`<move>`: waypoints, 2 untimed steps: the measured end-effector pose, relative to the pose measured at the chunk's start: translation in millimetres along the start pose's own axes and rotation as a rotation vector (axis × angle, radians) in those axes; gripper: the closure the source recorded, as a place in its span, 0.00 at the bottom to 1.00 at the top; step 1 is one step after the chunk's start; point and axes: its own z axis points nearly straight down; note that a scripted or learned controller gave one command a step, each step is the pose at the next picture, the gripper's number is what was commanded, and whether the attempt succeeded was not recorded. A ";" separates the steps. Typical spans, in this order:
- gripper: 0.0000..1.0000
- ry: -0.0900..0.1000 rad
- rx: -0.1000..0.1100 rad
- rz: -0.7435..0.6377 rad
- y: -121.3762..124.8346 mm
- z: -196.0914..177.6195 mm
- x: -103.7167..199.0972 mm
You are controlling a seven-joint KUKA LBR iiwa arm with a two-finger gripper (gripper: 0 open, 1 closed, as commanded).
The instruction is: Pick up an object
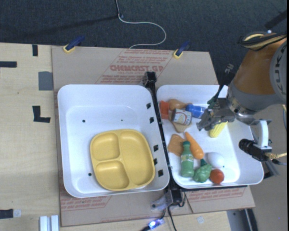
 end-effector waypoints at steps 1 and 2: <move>1.00 0.001 -0.001 -0.002 -4.9 -9.7 57.0; 1.00 0.000 0.001 -0.001 -24.1 -14.2 110.4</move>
